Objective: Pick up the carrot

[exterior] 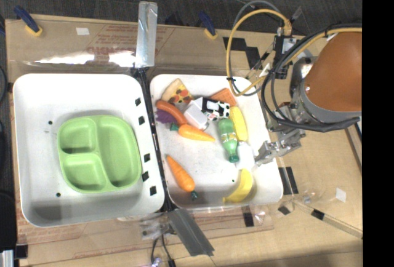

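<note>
Here the right bin (271, 189) holds a clutter of toy food, and two carrots lie in it. One carrot (180, 174) rests near the bin's lower left, pointing up and left with its green stub toward the bottom edge. The second carrot (196, 133) lies a little above it, near the middle, running roughly sideways just below a purple eggplant (169, 114). Beside that second carrot stands a green bottle (228, 138), tilted, with a yellow banana (238, 122) just to its right. Another banana (242, 186) curves along the bin's lower right corner. Near the top sit a pizza slice (177, 93), a black and white carton (214, 109) and an orange wedge (226, 98). The left bin (28, 93) carries a green divided plate (97, 152). The gripper (271, 152) hangs over the right bin's right rim, near the lower banana and well apart from both carrots. Its fingers are too small and tangled against the metal parts to tell whether they are spread or closed, and nothing can be seen between them. The grey arm (329, 84) with its orange band comes in from the right, trailing yellow and black cables (246, 44) over the brown tabletop (320, 198).
</note>
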`<state>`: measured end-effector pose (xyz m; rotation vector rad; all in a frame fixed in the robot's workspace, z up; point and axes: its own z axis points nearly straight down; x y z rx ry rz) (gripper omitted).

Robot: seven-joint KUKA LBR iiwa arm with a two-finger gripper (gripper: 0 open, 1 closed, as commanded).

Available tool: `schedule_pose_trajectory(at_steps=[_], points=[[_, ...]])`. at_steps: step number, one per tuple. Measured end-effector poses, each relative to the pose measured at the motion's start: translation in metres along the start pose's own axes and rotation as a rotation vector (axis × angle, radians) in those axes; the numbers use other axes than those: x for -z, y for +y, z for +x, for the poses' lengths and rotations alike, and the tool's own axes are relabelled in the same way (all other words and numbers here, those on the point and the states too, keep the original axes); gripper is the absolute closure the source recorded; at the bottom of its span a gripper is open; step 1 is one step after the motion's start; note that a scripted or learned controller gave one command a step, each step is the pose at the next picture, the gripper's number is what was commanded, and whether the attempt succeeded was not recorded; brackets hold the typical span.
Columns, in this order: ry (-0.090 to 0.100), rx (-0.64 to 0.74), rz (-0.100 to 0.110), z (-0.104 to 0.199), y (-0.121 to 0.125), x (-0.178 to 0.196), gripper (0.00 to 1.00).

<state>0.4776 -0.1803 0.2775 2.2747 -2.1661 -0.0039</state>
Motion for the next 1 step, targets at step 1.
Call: schedule_pose_trajectory(at_steps=[1], points=[[0.0,0.007,0.001,-0.0028,-0.0019,0.0102,1.0]])
